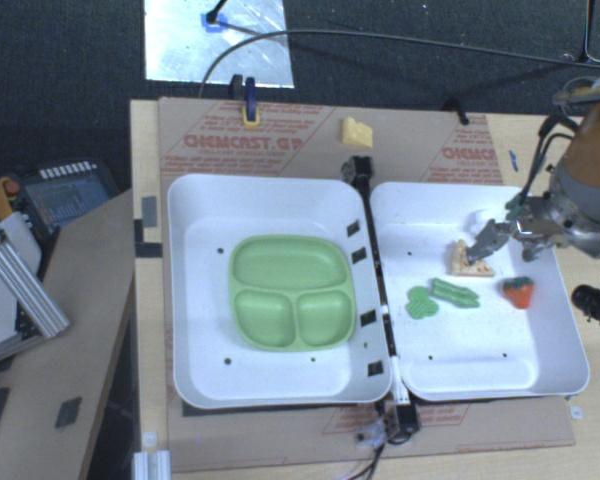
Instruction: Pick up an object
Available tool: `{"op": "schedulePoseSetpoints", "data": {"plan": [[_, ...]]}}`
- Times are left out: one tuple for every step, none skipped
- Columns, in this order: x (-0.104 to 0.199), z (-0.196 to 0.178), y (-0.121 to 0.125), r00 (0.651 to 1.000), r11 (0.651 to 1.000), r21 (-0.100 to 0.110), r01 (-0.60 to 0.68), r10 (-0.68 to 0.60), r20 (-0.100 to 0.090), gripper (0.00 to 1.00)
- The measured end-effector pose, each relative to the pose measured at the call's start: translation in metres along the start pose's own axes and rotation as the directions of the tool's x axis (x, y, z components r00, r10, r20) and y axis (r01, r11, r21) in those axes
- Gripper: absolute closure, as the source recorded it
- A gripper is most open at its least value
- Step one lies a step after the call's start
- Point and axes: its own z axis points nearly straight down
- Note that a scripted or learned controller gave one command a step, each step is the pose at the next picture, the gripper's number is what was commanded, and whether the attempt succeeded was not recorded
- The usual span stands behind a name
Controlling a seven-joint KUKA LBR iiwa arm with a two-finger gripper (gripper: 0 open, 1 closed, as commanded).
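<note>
In the right bin lie a tan toast slice, a green pea pod, a round green piece and a red strawberry. My gripper hangs low over the upper right part of this bin, reaching in from the right. Its fingers are spread open, and the left fingertip sits just above the toast slice. Nothing is between the fingers. The strawberry lies a little below the right finger.
The left bin holds a green divided plate. A yellow cheese wedge lies on the cardboard behind the bins, near a clamp. A black divider runs between the bins. A pendant rests at the far left.
</note>
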Motion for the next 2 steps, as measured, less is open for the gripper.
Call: {"op": "schedulePoseSetpoints", "data": {"plan": [[0.0, -0.006, 0.002, 1.0, 1.0, -0.012, 0.002, -0.002, 0.002, 0.0], [-0.006, 0.054, -0.001, 1.0, 1.0, -0.006, 0.0, 0.0, 0.0, 0.0]]}}
